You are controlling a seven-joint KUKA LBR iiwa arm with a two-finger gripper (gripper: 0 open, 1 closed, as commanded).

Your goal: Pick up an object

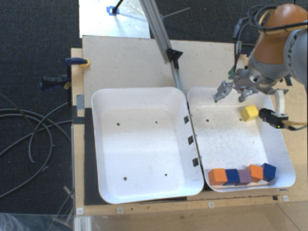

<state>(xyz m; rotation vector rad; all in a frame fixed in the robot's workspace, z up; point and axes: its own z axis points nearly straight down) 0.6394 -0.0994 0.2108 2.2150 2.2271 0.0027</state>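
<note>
My gripper (234,93) hangs over the far edge of the right bin (231,134), its two grey fingers spread apart with nothing between them. A yellow block (250,112) lies in the right bin just below and to the right of the fingers, apart from them. Along the near wall of the same bin sits a row of blocks: an orange one (218,176), a blue one (232,176), a purple one (244,176), another orange one (255,172) and a dark blue one (269,171).
The left bin (144,143) stands beside the right one, joined by black clips along the shared rim. A slanted metal pole (161,32) crosses the bench behind the bins. A black cable connector (272,117) hangs close to the yellow block.
</note>
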